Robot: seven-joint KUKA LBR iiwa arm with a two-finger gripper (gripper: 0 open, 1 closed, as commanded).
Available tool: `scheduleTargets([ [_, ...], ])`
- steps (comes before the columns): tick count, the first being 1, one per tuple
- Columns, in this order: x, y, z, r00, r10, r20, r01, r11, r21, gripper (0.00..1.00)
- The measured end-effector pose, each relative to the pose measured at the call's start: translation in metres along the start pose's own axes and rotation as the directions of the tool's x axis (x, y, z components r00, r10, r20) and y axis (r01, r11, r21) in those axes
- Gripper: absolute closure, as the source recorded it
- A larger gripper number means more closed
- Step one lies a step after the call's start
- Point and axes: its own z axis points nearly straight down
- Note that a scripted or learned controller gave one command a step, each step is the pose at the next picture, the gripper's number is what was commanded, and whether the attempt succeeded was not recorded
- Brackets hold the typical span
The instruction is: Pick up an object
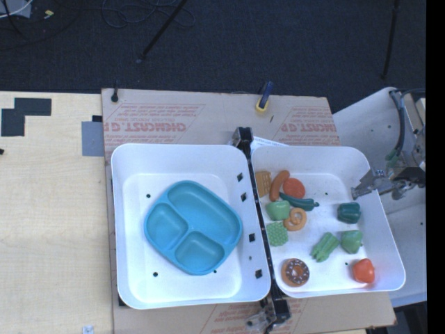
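Observation:
The right bin holds several toy foods. Among them are a dark green pepper, a light green pepper, an orange-red tomato, a chocolate donut, a green pod, a pretzel ring, a red round piece and a sausage. My gripper hangs over the bin's right rim, just above and to the right of the dark green pepper. I see nothing held in it.
The left bin carries a blue divided plate. A black divider joins the two bins. The grey arm reaches in from the right over a pale surface. Cardboard lies under the bins, with a yellow-blue clamp at the back.

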Motion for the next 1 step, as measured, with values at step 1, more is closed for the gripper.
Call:
scheduleTargets([
  [1, 0.0001, 0.0018, -0.0068, 1.000, -0.002, 0.002, 0.002, 1.000, -0.011, 0.00],
])
